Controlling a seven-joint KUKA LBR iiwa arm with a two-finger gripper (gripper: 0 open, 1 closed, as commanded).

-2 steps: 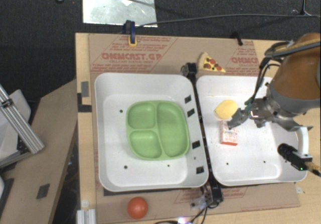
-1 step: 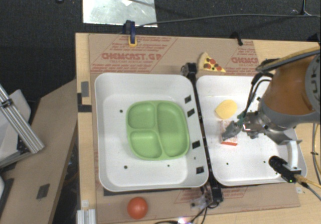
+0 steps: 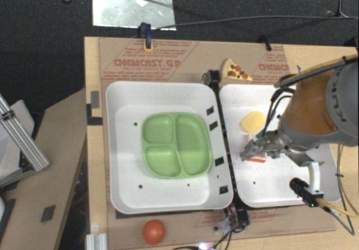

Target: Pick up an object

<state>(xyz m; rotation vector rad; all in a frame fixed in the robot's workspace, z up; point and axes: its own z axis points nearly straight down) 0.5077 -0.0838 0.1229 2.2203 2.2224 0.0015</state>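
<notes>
My gripper (image 3: 251, 151) reaches from the right into the right bin (image 3: 247, 190), low over its floor near the middle. A small flat red object (image 3: 257, 159) lies directly under the fingertips, partly hidden by them. A round yellow object (image 3: 252, 121) lies on the bin floor a little farther back, apart from the gripper. I cannot make out the state of the gripper.
The left bin (image 3: 120, 148) holds a green divided plate (image 3: 175, 144). A pizza-slice toy (image 3: 235, 70) lies on the cardboard behind the bins. A red ball (image 3: 153, 231) sits on the bench in front of the left bin.
</notes>
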